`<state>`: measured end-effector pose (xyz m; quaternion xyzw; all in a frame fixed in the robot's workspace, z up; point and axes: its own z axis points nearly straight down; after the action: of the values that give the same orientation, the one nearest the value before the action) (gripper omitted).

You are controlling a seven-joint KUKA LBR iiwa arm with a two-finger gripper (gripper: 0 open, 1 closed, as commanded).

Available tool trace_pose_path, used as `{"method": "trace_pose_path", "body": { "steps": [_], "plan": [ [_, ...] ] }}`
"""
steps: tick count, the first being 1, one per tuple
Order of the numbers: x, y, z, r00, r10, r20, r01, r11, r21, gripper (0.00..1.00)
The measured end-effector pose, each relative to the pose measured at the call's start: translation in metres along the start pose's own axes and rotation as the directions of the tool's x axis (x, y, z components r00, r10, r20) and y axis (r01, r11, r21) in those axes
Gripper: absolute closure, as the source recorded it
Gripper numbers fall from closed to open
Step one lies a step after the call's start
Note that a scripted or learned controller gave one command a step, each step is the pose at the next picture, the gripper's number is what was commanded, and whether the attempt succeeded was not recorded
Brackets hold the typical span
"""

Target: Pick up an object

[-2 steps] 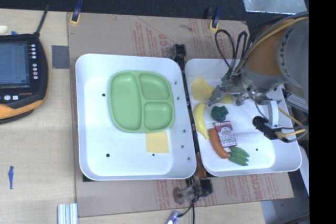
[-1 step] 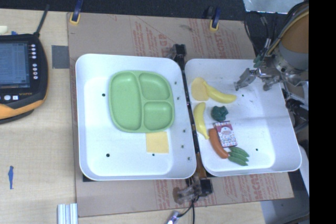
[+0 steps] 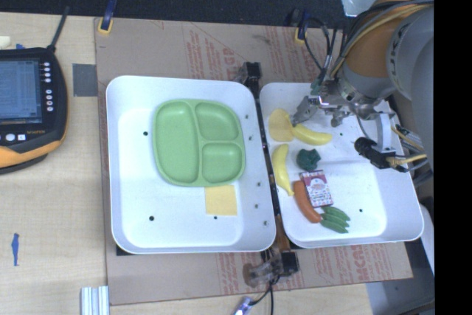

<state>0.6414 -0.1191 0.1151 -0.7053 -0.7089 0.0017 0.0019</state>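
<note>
From above, two shallow white plastic bins sit side by side on a brown cardboard sheet. The left bin [image 3: 125, 225] holds a pale green three-compartment plate [image 3: 198, 142], and a flat yellow square slice [image 3: 221, 200] lies just below the plate's lower edge. The right bin [image 3: 398, 221] holds the small toys: a round pale yellow piece [image 3: 279, 125] near its upper left, a short yellow banana-shaped piece [image 3: 313, 135] beside it with its long axis running left to right and slightly downward, a longer yellow banana [image 3: 281, 168] lying nearly straight up and down along the bin's left wall, a dark green lumpy piece [image 3: 308, 158], a small red and white carton [image 3: 318, 189], an orange carrot-like stick [image 3: 306, 203] slanting down to the right, and a green pod [image 3: 335, 220] at its lower end. The grey arm reaches in from the right, and its gripper [image 3: 308, 111] hangs over the top of the right bin, just above the short banana; whether it is parted or closed I cannot tell. A black and orange handheld pendant [image 3: 26, 103] rests on the bench at far left.
</note>
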Motion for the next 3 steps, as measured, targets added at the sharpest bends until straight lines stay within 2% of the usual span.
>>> {"method": "trace_pose_path", "body": {
  "steps": [1, 2, 3],
  "plan": [
    [-0.002, -0.048, 0.021, 1.000, 0.000, 0.001, 0.000, 1.000, 0.000, 0.00],
    [-0.046, -0.029, -0.067, 1.000, 0.003, 0.001, -0.003, 1.000, -0.004, 0.00],
    [0.014, -0.023, 0.013, 1.000, 0.000, 0.001, 0.000, 1.000, 0.000, 0.00]
  ]
}}
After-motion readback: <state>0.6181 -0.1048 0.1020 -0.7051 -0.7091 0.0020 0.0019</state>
